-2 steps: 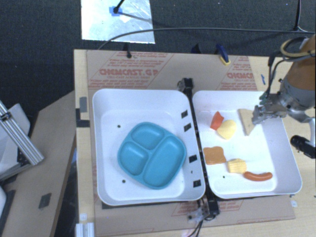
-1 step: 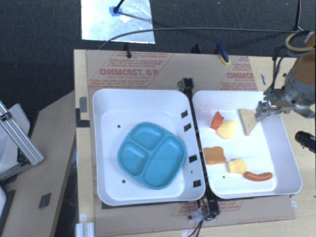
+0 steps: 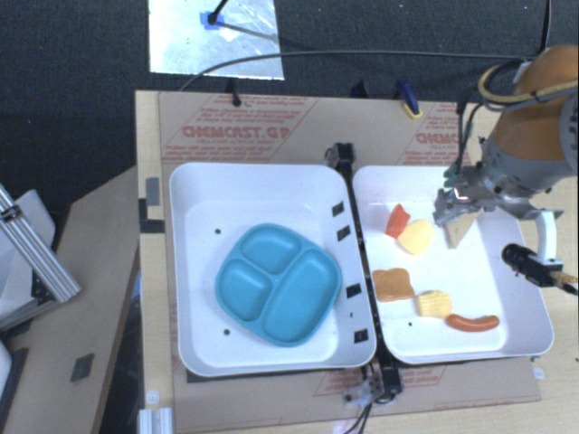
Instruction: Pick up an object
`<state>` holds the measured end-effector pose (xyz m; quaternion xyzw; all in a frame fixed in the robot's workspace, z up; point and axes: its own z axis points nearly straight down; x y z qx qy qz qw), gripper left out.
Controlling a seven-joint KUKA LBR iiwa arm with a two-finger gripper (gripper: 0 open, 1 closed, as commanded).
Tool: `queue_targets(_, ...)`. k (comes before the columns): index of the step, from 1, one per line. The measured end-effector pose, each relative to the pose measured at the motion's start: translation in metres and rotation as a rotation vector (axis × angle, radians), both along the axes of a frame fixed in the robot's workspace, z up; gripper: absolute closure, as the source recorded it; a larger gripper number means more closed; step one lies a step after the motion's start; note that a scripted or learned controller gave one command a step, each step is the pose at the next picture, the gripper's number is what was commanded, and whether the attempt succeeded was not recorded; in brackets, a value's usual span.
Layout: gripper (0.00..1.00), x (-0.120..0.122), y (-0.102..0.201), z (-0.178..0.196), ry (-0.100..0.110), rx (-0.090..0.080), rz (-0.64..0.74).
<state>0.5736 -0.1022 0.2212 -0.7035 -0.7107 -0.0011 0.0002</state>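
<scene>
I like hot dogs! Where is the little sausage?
In the camera view, the sausage lies in the right bin, near its front edge, just right of the ridged yellow piece.

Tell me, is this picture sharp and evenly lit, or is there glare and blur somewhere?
Camera view: mostly sharp and softly lit, with faint shadows under the blue plate and the toy sausage; the foil sheet at the top shines with glare; the white bins look bright but keep detail; the arm at the right edge looks slightly soft.
</scene>
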Motion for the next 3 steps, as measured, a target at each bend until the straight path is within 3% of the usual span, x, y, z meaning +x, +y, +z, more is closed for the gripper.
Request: queue_targets(3,1.00,-0.019,0.152,-0.013,0.001,0.001,0.001)
